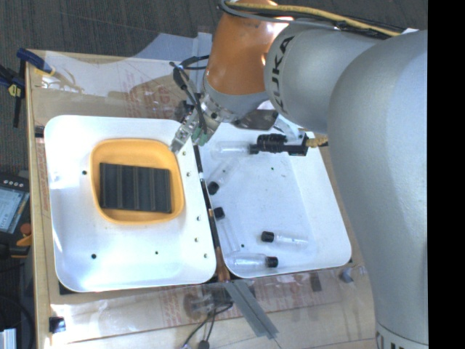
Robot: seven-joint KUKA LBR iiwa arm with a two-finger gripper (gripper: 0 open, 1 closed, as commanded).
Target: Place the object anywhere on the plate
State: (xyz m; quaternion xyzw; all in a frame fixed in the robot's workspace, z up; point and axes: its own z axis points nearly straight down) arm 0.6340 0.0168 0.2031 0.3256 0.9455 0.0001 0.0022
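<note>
Seemingly, the gripper (187, 131) hung over the divide between the two bins, at the upper right corner of the yellow plate (138, 153) with its dark ribbed centre, which lay in the left bin (65, 253). Candidate objects, clear tubes with black caps (280, 238), lay in the right bin (320, 217), below and right of the gripper. Whether anything was held could not be told, the wrist (240, 49) masking its tip.

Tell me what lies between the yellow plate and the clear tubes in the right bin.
The camera view shows the two white bins' adjoining rims between yellow plate and clear black-capped tubes.
</note>
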